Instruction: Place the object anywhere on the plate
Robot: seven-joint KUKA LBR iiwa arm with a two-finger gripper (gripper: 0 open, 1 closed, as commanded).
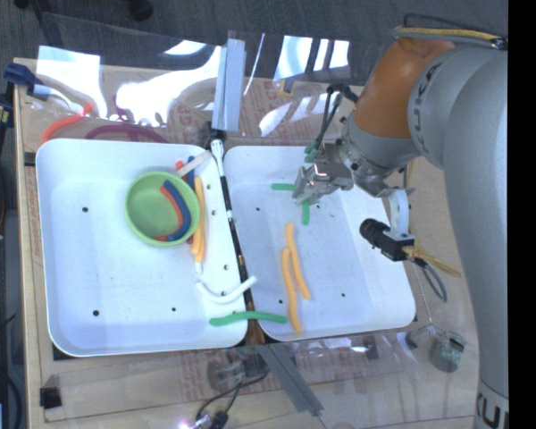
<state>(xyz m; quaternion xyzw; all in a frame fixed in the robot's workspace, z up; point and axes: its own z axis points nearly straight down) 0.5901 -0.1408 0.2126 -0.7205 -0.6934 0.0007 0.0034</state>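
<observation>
Hovering end effector (pixel 309 186) over green stick (pixel 305 206) | grip state we cannot tell | we should pinch mid-length, then carry to green plate (pixel 152 206)

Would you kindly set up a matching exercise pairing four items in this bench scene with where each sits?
Things:
1. round green plate
2. long orange sticks
3. green stick lying flat
4. two-finger gripper

Places:
A. across the lower rims where the bins meet
B. left bin
C. over the top of the right bin
D. middle of the right bin's floor

Pairs: 1-B, 2-D, 3-A, 4-C
</observation>
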